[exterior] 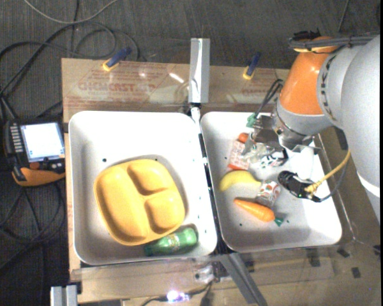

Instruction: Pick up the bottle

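One green bottle (172,241) in left bin (83,132)

— Where is the arm?
— The grey arm (354,88) reaches in from the right, orange band (306,85) above the wrist.
— And its end?
— The gripper (266,146) points downward, low.

Your bench (134,85): a brown board surface with faint red lettering, held at its far edge by two clamps, one blue-and-yellow (116,58) and one smaller (251,67). Directly on it you have two shallow white bins side by side, the left bin (83,171) and the right bin (319,225), their inner rims touching. A grey upright post (199,69) stands behind their seam.
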### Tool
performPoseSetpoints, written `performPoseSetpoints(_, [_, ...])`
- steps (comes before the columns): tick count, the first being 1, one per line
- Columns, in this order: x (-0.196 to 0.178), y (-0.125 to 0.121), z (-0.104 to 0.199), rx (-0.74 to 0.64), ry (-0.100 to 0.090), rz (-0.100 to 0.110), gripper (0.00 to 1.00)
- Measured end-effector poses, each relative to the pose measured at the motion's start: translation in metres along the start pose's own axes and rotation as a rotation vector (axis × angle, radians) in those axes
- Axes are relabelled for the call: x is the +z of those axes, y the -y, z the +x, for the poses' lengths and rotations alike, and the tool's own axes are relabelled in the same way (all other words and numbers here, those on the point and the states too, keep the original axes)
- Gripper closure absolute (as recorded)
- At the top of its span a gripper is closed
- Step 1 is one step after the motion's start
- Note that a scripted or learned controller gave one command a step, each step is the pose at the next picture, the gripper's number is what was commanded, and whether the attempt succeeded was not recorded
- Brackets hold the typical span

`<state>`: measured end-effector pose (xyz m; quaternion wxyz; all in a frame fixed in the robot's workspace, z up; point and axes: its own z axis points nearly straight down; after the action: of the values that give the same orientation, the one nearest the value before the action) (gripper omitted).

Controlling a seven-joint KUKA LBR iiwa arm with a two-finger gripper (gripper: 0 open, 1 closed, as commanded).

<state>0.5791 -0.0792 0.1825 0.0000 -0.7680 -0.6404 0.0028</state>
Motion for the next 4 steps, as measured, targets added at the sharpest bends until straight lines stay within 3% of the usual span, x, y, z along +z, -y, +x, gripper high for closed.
performPoseSetpoints(1, [0.000, 0.000, 0.000, 0.000, 0.001, 0.000, 0.00])
performPoseSetpoints(2, [-0.008, 0.000, 0.000, -0.001, 0.003, 0.003, 1.00])
performPoseSetpoints(4, [-0.023, 0.000, 0.001, -0.005, 0.007, 0.009, 1.00])
